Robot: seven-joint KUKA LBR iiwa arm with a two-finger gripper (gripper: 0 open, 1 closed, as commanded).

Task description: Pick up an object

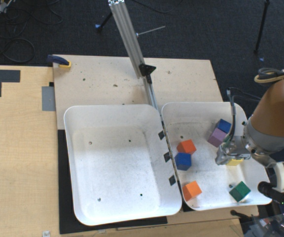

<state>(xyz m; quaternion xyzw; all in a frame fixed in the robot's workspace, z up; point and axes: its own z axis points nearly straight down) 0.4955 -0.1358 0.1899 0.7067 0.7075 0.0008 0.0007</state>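
The right bin (pixel 197 105) holds several small blocks. An orange cube (pixel 186 146) and a blue cube (pixel 183 161) sit by its left wall, and another orange cube (pixel 192 189) lies near the front left corner. A purple block (pixel 216 137) and a blue block (pixel 224 126) are at the right, with a green cube (pixel 240 191) at the front right. My gripper (pixel 229 155) is down in the right part of this bin, right over a yellow block (pixel 235 161) that peeks out beneath it. The purple block lies just to its upper left.
The left bin (pixel 107 108) stands beside the right one, with black clips along the shared wall. A slanted metal bar (pixel 130 38) rises behind the bins. The arm's grey body (pixel 270 122) covers the right bin's right edge.
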